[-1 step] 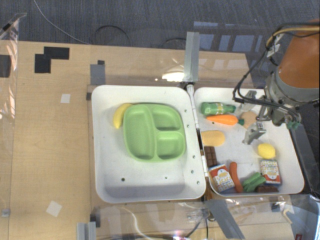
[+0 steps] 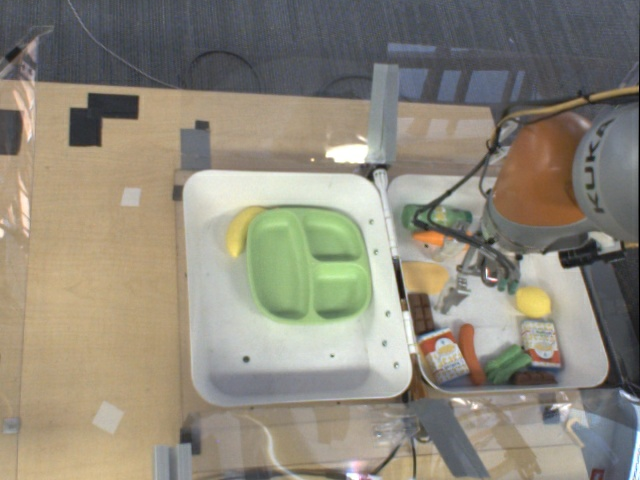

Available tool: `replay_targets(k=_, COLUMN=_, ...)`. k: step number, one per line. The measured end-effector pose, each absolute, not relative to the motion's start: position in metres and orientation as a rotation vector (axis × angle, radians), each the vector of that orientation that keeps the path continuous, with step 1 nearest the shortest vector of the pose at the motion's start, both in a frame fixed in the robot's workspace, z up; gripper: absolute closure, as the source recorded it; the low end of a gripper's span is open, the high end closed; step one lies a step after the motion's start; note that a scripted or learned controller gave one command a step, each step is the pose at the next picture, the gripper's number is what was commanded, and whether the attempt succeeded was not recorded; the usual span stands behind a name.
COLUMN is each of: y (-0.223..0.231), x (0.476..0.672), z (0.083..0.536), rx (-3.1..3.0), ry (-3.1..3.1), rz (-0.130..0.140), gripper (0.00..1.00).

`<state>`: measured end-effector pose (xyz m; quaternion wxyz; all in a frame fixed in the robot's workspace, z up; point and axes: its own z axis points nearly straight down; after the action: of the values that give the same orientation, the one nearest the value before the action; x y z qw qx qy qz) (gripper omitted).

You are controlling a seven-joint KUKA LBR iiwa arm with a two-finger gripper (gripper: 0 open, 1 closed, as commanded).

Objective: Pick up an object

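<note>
The grey arm with its orange band (image 2: 540,173) reaches in from the right over the right-hand shallow white bin (image 2: 595,363), and its metal pincer (image 2: 478,276) hangs low above the middle of that bin. From here the two fingers look slightly apart with nothing between them, the tips hovering over bare white floor.

Around the pincer lie the small things it could pick. Just beside it to the right sits a yellow lemon-shaped toy (image 2: 534,302). To its left is a pale yellow wedge like a slice of cheese (image 2: 425,277), and below that a dark brown chocolate-bar piece (image 2: 421,315) against the bin's left wall. Further up, near the arm, lie a green bottle-like item (image 2: 443,215) and a small orange piece (image 2: 428,237) touching it. Along the near edge are a small printed carton in red and blue (image 2: 445,356), an orange-red sausage-shaped toy (image 2: 471,352) just beside it, a dark green vegetable-like piece (image 2: 507,360), and another small printed box (image 2: 541,341) under the lemon.

The left-hand white bin (image 2: 230,368) holds a light green divided plastic tray (image 2: 305,265), with a yellow banana (image 2: 238,230) tucked against the tray's upper left edge. Both bins rest on the pale wooden table (image 2: 90,298).
</note>
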<state>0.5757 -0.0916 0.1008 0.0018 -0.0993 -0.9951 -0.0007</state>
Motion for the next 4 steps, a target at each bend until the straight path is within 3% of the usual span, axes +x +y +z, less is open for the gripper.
replay_targets(k=1, y=-0.096, x=0.637, z=0.091, rx=-0.404, ry=-3.098, rz=-0.001, gripper=0.00)
replay_targets(k=2, y=-0.095, x=0.644, z=0.106, rx=-0.397, ry=-3.133, rz=0.001, gripper=1.00)
replay_targets(k=3, y=-0.115, x=0.650, z=0.282, rx=-0.508, ry=-3.126, rz=-0.001, gripper=1.00)
replay_targets(k=4, y=-0.140, x=0.625, z=0.207, rx=0.005, ry=-3.148, rz=0.001, gripper=1.00)
